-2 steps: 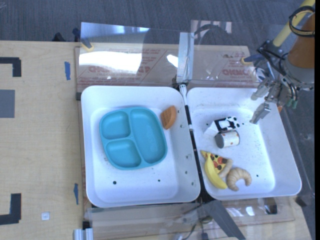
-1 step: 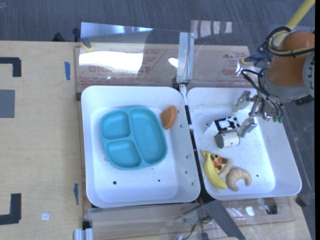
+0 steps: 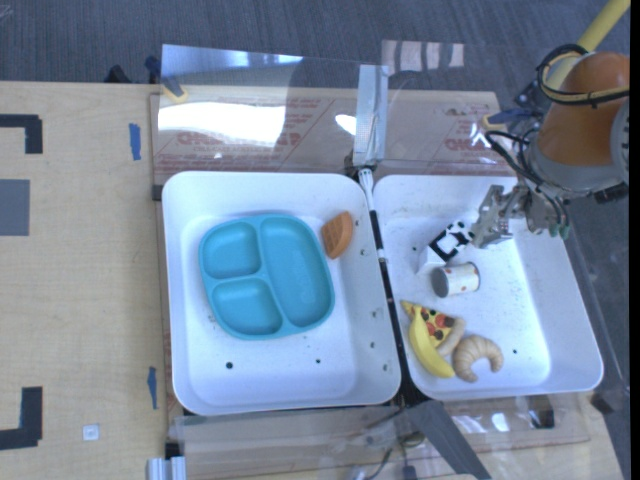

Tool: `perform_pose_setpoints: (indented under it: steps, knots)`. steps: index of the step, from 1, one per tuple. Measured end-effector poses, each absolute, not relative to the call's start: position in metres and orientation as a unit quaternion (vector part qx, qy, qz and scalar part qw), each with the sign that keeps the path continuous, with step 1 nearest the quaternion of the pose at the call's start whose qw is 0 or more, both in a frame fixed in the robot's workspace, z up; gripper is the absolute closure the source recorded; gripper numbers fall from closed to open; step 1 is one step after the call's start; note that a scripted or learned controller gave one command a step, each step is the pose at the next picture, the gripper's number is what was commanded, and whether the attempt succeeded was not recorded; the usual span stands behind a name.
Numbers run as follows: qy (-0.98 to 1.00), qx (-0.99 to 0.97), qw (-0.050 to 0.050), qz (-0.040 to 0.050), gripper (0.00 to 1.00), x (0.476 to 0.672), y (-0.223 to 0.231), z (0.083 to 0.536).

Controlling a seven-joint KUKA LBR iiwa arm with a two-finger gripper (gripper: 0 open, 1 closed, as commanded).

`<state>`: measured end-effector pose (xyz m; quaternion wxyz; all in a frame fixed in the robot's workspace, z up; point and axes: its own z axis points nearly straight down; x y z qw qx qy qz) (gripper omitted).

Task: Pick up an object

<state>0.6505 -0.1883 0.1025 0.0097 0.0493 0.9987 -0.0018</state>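
My gripper (image 3: 492, 222) hangs over the back part of the right bin (image 3: 560, 318), its grey fingers pointing down and left. Just left of it lies a small black-and-white block (image 3: 449, 241). A short white cylinder (image 3: 455, 280) rests on its side a little below the gripper. Toward the bin's front lie a yellow banana (image 3: 423, 350), a pizza slice toy (image 3: 437, 322) and a tan croissant (image 3: 476, 356), all close together. I see nothing between the fingers.
The left bin (image 3: 200, 368) holds a blue three-compartment plate (image 3: 266, 274) and an orange-brown bread-like piece (image 3: 338, 234) by the divider. A clear upright panel (image 3: 260, 108) stands behind both bins. Wooden bench surface extends to the left.
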Motion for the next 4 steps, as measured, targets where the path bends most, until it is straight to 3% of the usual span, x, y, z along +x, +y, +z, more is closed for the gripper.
perform_pose_setpoints:
  steps: [1, 2, 3, 4]
  knots:
    - [0.982, 0.19, 0.005, 0.0006, 1.0, 0.662, -0.147, 0.088]
    - [0.942, 0.335, 0.006, 0.0028, 1.0, 0.65, -0.026, 0.19]
    - [0.924, 0.383, 0.0, 0.0013, 1.0, 0.602, 0.025, 0.186]
    - [0.893, 0.449, -0.002, 0.0009, 1.0, 0.535, 0.092, 0.185]
